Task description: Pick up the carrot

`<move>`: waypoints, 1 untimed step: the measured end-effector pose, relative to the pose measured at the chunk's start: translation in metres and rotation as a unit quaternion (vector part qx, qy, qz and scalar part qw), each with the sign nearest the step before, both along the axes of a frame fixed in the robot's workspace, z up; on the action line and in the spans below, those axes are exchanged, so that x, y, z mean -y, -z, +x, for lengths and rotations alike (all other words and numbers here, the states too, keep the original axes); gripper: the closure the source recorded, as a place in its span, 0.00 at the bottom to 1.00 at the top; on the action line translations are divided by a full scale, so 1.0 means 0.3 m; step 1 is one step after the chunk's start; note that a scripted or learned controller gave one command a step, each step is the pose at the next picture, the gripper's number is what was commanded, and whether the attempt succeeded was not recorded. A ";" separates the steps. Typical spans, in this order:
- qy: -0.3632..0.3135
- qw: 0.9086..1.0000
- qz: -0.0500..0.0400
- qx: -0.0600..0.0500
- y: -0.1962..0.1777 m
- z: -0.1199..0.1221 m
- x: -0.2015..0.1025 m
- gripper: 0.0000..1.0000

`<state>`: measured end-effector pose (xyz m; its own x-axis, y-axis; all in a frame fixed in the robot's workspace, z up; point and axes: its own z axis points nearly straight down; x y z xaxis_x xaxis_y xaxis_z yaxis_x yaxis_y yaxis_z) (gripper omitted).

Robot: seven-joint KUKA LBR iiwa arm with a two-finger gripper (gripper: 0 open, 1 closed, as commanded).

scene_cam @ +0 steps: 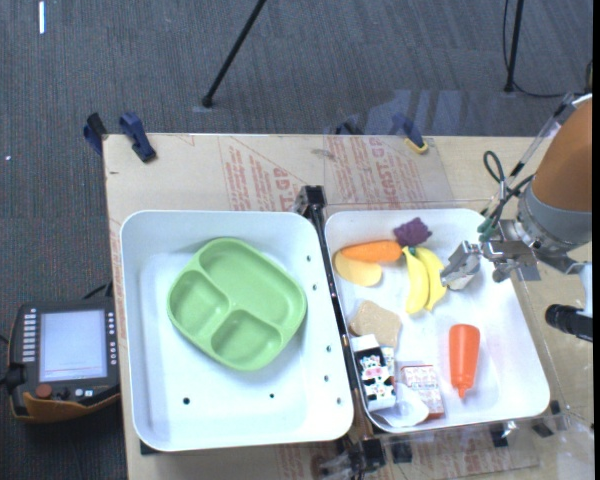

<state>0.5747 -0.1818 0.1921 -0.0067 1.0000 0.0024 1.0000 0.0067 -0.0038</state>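
Observation:
The carrot [372,252] is orange and tapered. It lies flat at the back left of the right bin [535,368], its thick end toward a purple item [412,232]. Part of it rests over a yellow-orange round piece [360,271]. My gripper [462,267] hangs over the same bin, just right of the banana [422,280]. That puts it about a hand's width right of the carrot, and it holds nothing that I can see. The arm comes in from the right edge.
The right bin also holds a second orange tapered item [464,356], a slice of bread [376,321], two small cartons [376,371] [422,386] and a white scrap. A green divided plate [238,303] lies in the left bin [150,388]. A tablet [68,353] sits off the bench, left.

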 end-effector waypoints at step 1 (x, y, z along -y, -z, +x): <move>0.048 0.999 0.000 -0.001 0.358 0.176 -0.181 0.00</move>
